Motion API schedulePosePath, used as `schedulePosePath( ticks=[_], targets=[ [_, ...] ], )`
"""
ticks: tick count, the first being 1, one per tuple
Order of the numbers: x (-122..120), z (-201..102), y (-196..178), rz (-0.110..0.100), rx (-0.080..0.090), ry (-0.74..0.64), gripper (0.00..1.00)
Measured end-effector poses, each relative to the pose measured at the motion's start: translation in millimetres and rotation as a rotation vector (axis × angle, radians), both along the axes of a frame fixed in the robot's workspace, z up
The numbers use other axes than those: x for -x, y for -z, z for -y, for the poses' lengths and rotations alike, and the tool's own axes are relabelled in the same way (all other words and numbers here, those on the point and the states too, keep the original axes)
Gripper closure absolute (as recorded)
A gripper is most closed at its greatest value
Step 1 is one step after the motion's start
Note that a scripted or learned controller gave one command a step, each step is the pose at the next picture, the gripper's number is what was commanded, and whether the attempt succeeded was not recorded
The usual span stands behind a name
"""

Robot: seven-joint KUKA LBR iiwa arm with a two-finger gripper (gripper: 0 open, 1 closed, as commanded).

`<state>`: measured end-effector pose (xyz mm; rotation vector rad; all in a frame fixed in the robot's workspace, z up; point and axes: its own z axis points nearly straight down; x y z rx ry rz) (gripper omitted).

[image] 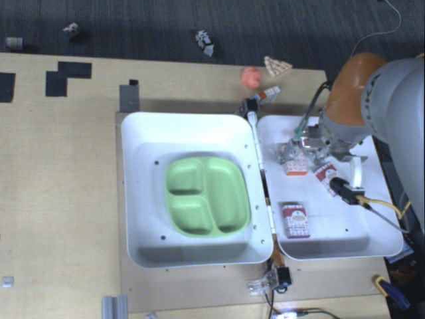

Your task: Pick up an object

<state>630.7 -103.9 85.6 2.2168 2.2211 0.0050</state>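
You are looking at arm (388, 92) reaching into right bin (372, 241), gripper (300, 145) hanging low over small packet (296, 167) near bin's far wall, presumably lining up for grasp. Gripper's opening: cannot tell. Red carton (295, 219) lying toward near wall; green tray (206, 195) beside bin.

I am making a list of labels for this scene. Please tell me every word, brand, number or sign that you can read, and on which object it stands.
No text can be read in the camera view.
Red and white packet in the right bin: has print, too blurred to read.
Small red and white packet below the gripper: print too small to read.
Green divided tray: no marking seen.
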Motion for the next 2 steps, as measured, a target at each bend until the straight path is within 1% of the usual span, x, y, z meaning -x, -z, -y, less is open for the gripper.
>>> schedulePosePath(
  ticks=[1,2],
  targets=[
    [-2.0,-0.5,-12.1,0.006,0.000,-0.001,1.00],
    [28.4,-60.7,-99.9,-0.001,-0.001,-0.003,1.00]
  ],
)
